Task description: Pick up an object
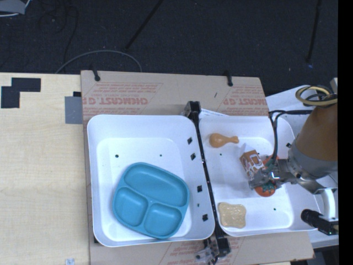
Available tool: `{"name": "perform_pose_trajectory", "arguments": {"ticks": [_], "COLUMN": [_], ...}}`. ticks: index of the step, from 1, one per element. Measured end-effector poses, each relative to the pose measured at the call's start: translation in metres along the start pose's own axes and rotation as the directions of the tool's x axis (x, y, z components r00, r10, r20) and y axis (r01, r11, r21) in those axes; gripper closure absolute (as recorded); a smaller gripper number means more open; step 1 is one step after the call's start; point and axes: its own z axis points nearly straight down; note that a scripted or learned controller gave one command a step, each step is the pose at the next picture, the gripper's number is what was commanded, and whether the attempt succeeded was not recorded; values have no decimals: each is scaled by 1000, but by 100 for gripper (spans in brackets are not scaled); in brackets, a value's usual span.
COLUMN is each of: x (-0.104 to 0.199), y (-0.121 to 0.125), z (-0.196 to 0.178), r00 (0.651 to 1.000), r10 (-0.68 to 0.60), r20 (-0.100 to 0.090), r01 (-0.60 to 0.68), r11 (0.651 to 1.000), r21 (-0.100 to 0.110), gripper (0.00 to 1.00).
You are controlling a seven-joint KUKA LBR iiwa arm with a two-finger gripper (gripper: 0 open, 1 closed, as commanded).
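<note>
left bin [105,142]: tray [150,199] | right bin [281,214]: drumstick [222,141] behind, perhaps bread [232,215] in front

Even overhead light, soft shadows, slightly grainy, dark background above.

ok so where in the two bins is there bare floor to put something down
Left bin: bare strip behind the blue tray. Right bin: bare front corner right of the tan piece. Crowded around the gripper, brown box and wooden pear.

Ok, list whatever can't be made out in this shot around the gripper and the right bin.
- Gripper fingers: too small and cluttered to tell open from shut.
- Red object: mostly hidden under the gripper, identity unclear.
- Brown-and-white packet: print blurred; contact with the gripper unclear.
- Arm: cut off by the frame's right side.
</note>
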Motion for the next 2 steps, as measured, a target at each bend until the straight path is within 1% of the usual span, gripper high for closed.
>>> {"name": "perform_pose_trajectory", "arguments": {"ticks": [1,2], "x": [2,1], "y": [-2,-2], "z": [-43,-69], "r00": [1000,1000], "r10": [0,0], "r20": [0,0], "r01": [0,0], "r11": [1000,1000], "r21": [1,2], "gripper": [100,100]}}
